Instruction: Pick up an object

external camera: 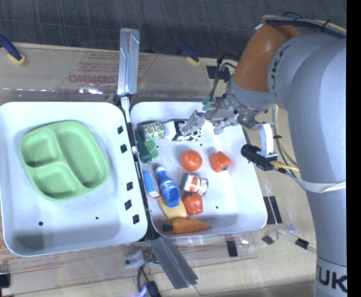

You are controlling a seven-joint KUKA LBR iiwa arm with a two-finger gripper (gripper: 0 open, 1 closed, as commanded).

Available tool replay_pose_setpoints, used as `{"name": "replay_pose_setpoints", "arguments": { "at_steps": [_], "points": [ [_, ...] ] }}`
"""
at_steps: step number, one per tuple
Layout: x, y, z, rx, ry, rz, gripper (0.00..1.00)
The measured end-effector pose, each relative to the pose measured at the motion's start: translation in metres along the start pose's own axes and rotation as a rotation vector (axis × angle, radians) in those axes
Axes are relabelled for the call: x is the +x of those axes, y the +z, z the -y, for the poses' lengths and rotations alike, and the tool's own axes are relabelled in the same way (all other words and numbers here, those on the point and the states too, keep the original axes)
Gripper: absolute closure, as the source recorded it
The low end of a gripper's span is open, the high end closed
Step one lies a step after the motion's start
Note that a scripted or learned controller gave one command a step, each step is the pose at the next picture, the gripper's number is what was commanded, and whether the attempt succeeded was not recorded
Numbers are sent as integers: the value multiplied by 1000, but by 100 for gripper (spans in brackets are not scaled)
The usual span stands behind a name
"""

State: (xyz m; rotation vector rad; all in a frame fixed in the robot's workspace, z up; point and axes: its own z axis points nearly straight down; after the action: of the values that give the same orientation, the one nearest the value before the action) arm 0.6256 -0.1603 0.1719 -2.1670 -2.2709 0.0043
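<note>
orange tomato below hand, apart

Surface finishes, bench and bins

Both white bins look like smooth, slightly glossy plastic; the green divided tray is matt plastic. The arm shows smooth grey casing with a glossy orange band. Bench surface resembles brown cardboard, matt.

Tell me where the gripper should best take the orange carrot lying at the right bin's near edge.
Probably mid-length on the orange carrot, coming straight down with fingers across its narrow width. It lies flat and long beside the right bin's near wall, which blocks a sideways approach.
</note>
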Motion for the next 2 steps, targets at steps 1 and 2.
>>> {"name": "replay_pose_setpoints", "arguments": {
  "at_steps": [1, 2],
  "points": [
    [44, 52, -34, -17, -37, 10, 0],
    [-3, 5, 6, -2, -94, 1, 0]
  ]
}}
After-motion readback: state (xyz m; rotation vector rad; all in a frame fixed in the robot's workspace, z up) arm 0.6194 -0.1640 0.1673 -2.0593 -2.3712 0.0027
